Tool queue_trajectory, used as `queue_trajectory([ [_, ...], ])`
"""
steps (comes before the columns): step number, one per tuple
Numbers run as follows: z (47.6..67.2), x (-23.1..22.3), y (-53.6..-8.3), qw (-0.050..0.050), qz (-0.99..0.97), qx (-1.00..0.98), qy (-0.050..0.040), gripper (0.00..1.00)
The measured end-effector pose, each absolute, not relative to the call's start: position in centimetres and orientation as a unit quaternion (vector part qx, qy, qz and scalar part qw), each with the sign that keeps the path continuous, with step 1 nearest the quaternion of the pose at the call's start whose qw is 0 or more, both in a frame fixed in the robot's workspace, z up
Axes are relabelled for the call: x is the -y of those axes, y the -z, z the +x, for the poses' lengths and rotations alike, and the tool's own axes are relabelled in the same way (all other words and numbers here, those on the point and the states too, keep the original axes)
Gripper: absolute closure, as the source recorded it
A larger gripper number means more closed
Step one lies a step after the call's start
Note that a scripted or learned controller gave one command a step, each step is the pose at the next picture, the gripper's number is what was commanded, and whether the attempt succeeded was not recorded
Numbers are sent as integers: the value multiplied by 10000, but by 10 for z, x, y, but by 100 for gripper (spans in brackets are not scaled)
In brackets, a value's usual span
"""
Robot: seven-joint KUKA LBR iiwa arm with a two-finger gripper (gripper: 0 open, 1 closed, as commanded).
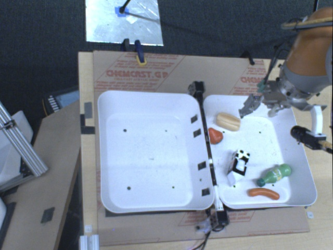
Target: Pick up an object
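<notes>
Stock of the right bin (304, 189), listed from my gripper (248, 107).

Gripper: hanging over the bin's far edge, holding nothing; fingers too blurred for me to tell whether apart or together.

1. Bun (228, 121). Just beside my fingertips, nearest item. Tan, rounded oblong. I judge it light, probably a foam or plastic toy, slightly yielding. Take across the short width, at mid-length.
2. Red piece (215, 135). Just past the bun, against the divider. Small, smooth, likely slippery; the wall crowds one side.
3. Black-and-white item (240, 163). Farther toward the near side. Irregular shape, grip point unclear.
4. Green bottle (274, 174). Near corner region, lying down. Rounded, may roll; take across the body.
5. Sausage (263, 193). Farthest, by the near wall. Thin, low; take across mid-length.

Best candidate by my reckoning: bun.
</notes>
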State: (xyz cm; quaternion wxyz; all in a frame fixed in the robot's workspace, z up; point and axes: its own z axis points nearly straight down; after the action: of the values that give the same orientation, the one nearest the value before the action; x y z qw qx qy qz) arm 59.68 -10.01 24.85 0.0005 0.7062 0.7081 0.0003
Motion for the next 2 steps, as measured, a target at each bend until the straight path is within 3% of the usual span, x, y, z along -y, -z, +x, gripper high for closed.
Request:
queue_trajectory([
  [1, 598, 100, -260, 15, 7053, -7089, -12, 100],
  [2, 561, 20, -305, 6, 7025, -7116, -31, 100],
])
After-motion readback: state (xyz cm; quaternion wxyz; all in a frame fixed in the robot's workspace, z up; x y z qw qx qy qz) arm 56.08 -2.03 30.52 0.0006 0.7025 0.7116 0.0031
